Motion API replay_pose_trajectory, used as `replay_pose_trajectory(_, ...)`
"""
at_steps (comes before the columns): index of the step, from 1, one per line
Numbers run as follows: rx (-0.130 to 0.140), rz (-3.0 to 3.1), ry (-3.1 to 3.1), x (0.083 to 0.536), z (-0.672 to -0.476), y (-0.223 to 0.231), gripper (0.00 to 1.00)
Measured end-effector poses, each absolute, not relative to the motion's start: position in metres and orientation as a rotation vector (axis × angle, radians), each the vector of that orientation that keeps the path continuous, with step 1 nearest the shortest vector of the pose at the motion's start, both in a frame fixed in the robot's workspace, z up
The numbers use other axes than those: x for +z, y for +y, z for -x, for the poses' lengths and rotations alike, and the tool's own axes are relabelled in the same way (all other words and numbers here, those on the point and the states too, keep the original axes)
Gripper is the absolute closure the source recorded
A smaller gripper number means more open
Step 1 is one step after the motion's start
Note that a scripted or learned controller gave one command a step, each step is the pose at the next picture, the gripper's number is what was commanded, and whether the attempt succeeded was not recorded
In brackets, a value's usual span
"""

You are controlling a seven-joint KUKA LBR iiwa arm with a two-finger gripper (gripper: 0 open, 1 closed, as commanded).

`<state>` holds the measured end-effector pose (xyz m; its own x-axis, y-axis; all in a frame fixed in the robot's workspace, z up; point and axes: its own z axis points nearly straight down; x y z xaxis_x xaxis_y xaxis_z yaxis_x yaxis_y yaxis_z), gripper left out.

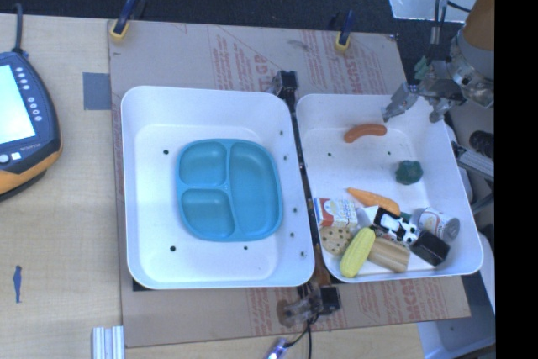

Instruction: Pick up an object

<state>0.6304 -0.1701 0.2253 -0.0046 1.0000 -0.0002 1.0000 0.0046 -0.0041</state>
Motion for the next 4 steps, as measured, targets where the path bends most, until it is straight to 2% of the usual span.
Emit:
replay_pose_trajectory(1, 0.008, 2.214, -2.225, 0.143, -0.612, -0.213, 0.0)
replay_pose_trajectory(2, 0.007, 2.213, -2.226, 0.091, -0.59, -0.212, 0.0)
replay_pose_trajectory(3, 0.008, 2.211, -2.228, 0.102, -0.591, -0.213, 1.0)
replay_pose_trajectory(4, 0.003, 2.218, -2.229, 0.094, -0.551, -0.187, 1.0)
